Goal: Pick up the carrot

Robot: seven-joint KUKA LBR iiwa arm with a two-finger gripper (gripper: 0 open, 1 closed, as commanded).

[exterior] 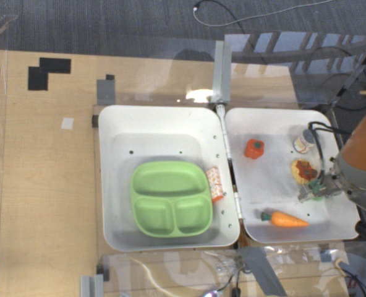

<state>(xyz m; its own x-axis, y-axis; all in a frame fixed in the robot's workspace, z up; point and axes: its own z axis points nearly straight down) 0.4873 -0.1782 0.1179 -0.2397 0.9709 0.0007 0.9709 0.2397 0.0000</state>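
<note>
The carrot (284, 219) is orange with a small green top at its left end. It lies flat near the front wall of the right bin (266, 119). My gripper (314, 192) hangs low over the right side of that bin, up and to the right of the carrot and apart from it. Nothing shows between it and the carrot. The grey arm with its orange band (363, 146) comes in from the right edge.
In the right bin also lie a red pepper-like toy (254, 148), a pizza-like piece (304, 171) and a small round white item (303, 143). The left bin (118, 129) holds a green divided plate (170, 198) and a small pink-and-white packet (214, 183).
</note>
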